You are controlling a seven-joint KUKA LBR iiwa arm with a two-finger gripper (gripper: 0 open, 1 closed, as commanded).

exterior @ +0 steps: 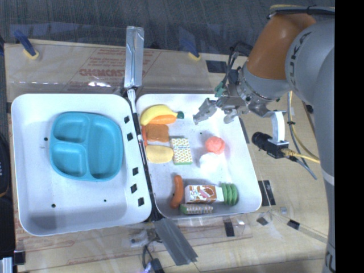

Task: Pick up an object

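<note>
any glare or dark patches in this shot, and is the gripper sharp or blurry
Camera view: soft shadow pools in the left bin at its near corner; the foil strip between the bins glints; the gripper looks slightly soft-edged, while the blue tray reads evenly lit and fairly crisp.

I see smooth glossy white plastic bins, a satin blue plastic divided plate, a waxy yellow plastic banana, a printed paper carton, the pale wooden bench, the arm's shiny orange band.
</note>
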